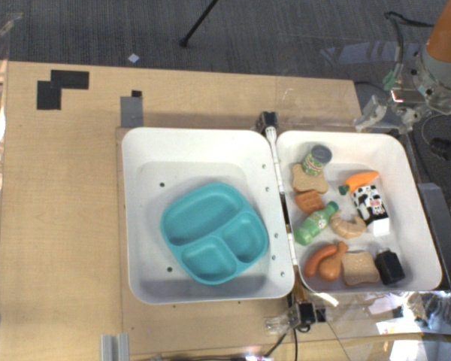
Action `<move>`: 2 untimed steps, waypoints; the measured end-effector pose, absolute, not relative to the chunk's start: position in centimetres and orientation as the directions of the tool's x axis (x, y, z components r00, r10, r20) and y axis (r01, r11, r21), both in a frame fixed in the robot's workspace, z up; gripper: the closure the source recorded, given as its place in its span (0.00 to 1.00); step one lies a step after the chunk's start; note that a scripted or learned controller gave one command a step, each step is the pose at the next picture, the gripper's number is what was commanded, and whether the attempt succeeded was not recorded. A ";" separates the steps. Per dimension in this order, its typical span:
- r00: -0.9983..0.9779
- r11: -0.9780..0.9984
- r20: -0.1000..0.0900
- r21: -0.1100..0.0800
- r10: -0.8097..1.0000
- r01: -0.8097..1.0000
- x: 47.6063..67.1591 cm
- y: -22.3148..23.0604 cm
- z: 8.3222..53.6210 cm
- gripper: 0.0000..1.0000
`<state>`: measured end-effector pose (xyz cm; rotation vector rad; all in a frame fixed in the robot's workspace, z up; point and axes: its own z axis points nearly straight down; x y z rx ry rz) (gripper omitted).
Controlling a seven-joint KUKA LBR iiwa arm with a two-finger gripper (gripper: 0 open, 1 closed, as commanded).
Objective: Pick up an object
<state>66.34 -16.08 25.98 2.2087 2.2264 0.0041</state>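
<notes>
Tan bench (60,201) bears two white bins (135,224), dark carpet (135,13) beyond.

The arm (445,43) sits high at the far right corner, its orange band (447,28) cut off by the edge. Below the band the grey wrist (425,89) leans left, too cluttered to read closely.
</notes>
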 end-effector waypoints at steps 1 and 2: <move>-0.182 0.182 -0.003 0.005 0.983 0.983 58.8 -19.0 8.9 0.00; -0.186 0.186 -0.008 0.018 0.983 0.982 59.4 -18.8 10.4 1.00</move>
